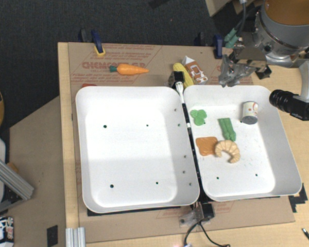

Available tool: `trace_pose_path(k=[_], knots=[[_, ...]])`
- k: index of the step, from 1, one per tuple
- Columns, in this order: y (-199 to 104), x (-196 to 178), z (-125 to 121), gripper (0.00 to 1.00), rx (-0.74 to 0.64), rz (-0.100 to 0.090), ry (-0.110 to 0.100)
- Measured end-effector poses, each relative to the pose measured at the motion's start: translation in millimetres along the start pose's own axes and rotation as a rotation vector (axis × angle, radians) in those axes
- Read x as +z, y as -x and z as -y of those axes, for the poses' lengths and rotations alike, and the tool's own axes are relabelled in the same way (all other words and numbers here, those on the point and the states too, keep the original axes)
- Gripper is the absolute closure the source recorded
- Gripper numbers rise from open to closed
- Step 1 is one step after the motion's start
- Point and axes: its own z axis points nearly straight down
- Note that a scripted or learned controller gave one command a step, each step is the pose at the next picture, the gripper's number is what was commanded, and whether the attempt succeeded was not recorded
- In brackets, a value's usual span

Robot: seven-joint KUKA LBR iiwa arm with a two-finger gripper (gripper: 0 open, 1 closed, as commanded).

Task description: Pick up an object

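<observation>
Gripper hovers above the far rim of the right bin; its state cannot be told. Croissant, toast, green stick, leaf and can lie grouped inside it, within reach for picking.
</observation>
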Motion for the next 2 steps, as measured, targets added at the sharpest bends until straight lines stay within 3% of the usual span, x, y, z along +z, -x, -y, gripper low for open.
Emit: trace_pose_path(k=[1, 2], knots=[[-18.5, -113.2, -44.7, 1.00, 0.006, 0.002, -0.005], [66.4, -80.8, 18.9, 1.00, 0.019, 0.004, -0.028]])
